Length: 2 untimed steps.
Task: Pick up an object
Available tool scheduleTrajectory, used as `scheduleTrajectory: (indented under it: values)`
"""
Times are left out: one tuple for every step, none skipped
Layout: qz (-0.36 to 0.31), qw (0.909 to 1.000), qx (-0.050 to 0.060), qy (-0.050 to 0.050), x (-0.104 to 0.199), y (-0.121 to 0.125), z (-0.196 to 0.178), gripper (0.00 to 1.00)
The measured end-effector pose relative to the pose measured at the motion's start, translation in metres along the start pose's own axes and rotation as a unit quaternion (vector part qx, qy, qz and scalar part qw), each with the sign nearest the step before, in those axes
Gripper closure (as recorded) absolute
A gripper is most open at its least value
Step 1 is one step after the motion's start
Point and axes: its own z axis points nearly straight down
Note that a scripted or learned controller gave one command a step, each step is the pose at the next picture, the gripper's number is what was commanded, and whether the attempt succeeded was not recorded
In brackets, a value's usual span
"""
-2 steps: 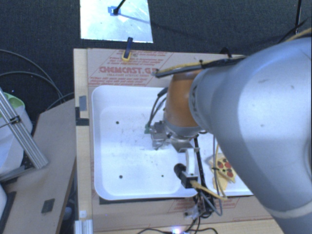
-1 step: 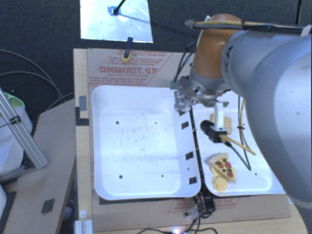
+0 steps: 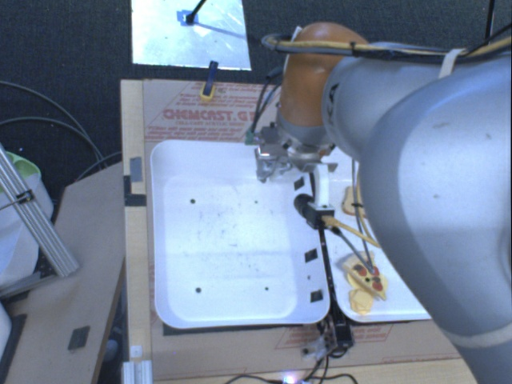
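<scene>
My gripper [image 3: 269, 166] hangs over the far right corner of the left white bin [image 3: 172, 214], below the orange wrist band [image 3: 308, 78]. I see nothing held in it. In the right bin [image 3: 400, 310] lies a yellow toy pizza slice with red dots [image 3: 365, 282] near the front. A second pale yellow piece [image 3: 352, 202] peeks out farther back, partly hidden by the grey arm [image 3: 424, 158], which covers most of that bin.
A black divider strip with cabling [image 3: 324, 254] runs between the two bins. Behind the bins lie a cardboard sheet [image 3: 200, 110] and a shiny metal plate [image 3: 188, 22]. Aluminium rails [image 3: 32, 214] lean at the left.
</scene>
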Motion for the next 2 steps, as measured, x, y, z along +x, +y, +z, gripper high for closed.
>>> scheduleTrajectory:
  values:
    - [-0.001,1.0000,-0.001,-0.001,-0.003,0.000,-0.012,1.00]
    - [-0.003,1.0000,-0.002,-0.001,-0.002,0.001,-0.023,1.00]
